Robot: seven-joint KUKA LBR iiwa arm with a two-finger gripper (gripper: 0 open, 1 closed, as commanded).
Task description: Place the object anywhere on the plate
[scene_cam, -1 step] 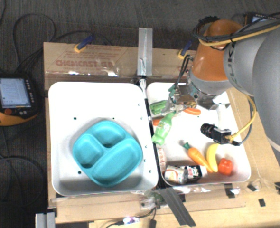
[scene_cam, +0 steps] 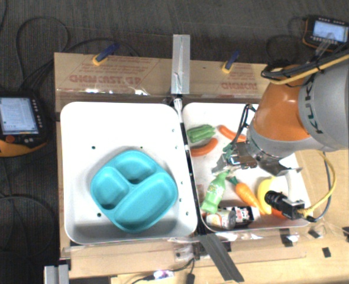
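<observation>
Desk: clutter around the gripper?

Bench: Plenty. Gripper [scene_cam: 230, 158] sits over the middle of the right bin [scene_cam: 216, 112], just above the cap end of a green bottle [scene_cam: 213, 195]. The bottle lies tilted, cap toward the gripper. An orange carrot [scene_cam: 245, 193] is just beside it on the right, then a yellow rounded piece [scene_cam: 263, 188] close against the carrot. A small bottle with a dark label [scene_cam: 232, 216] lies on its side along the bin's lower wall, right at the green bottle's base.

Desk: upper end of that bin?

Bench: Green ridged vegetable [scene_cam: 199, 133], with a red-orange sausage-shaped piece [scene_cam: 203, 148] touching it below. A second carrot [scene_cam: 226, 131] is partly under the arm [scene_cam: 281, 123], which covers the bin's right side.

Desk: grip state?

Bench: Cannot tell. From above the gripper tip is a knot of metal, so clenched or released isn't readable, nor whether it has the bottle.

Desk: plate?

Bench: Turquoise plate [scene_cam: 133, 191], matte plastic, three compartments, rounded corners. It sits skewed in the left bin [scene_cam: 86, 135], toward its lower right. The bins' shared wall stands between plate and gripper. The object nearest the gripper, the green bottle, is in the right bin, well apart from the plate.

Desk: surfaces?

Bench: Bins are smooth white plastic and shallow. The toys look like smooth moulded plastic. Brown cardboard panel [scene_cam: 121, 76] behind both bins.
</observation>
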